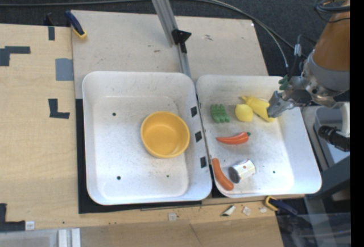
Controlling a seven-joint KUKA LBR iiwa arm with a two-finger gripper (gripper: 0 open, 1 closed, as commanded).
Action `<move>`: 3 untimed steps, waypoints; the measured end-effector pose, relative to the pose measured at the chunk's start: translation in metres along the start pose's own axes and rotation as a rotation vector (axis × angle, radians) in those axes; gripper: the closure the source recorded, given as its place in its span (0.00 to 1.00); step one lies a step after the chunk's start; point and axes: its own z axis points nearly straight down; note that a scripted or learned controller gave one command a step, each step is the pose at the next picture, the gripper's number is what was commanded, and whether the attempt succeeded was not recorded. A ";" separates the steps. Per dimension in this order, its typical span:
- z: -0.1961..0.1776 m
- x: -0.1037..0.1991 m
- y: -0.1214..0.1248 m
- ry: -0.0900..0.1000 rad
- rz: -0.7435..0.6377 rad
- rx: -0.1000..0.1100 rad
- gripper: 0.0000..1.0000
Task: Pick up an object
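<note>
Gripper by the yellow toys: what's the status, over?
Gripper low at right bin's far edge, beside the banana; nothing seen held. Lemon touching banana. Red pepper, green piece nearby, apart. Yellow bowl in left bin.

A wooden bench (34,143) bears two white bins (94,126) (296,155) side by side.
</note>
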 end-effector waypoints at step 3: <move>0.118 0.007 -0.008 0.002 0.001 0.011 0.00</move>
